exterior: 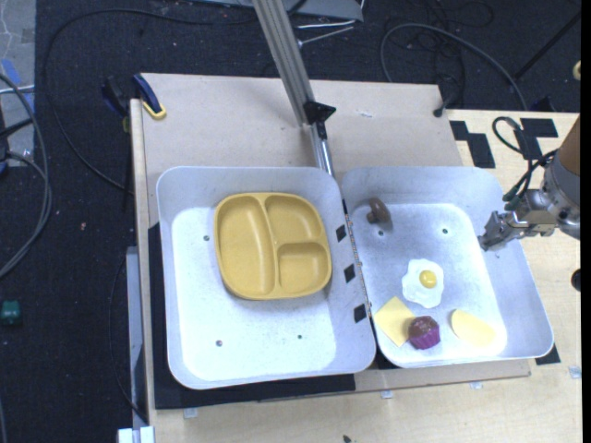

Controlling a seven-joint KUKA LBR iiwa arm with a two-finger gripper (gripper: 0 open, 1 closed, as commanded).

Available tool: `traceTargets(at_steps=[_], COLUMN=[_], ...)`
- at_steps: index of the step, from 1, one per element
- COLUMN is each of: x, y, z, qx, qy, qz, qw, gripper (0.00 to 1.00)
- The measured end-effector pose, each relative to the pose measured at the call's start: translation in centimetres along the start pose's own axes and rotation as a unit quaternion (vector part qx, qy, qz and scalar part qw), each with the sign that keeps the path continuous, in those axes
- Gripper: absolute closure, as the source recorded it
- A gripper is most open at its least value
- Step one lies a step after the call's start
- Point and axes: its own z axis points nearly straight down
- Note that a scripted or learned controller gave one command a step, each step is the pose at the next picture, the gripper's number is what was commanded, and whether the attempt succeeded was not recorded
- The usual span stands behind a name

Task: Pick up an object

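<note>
The right bin [503, 247] holds a fried egg [424, 282], a yellow cheese slice [393, 320], a purple lump [424, 332], a pale yellow oval piece [475, 328] and a small brown object [378, 212] near its far left corner. My gripper [500, 228] hangs over the right rim of that bin, well to the right of the egg and apart from every object. Nothing shows between its tips.
The left bin [185, 275] carries a yellow divided plate [273, 245]. A metal pole [286, 53] slants down to the seam between the bins. Cables lie on the dark floor around the bench.
</note>
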Motion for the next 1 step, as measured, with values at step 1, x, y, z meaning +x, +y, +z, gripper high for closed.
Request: traceTargets(at_steps=[1], x=[5.39], y=[2.11], z=[1.14], qx=[0.002], qy=[0.002], qz=[-0.003], qw=[1.0000], gripper=[1.00])
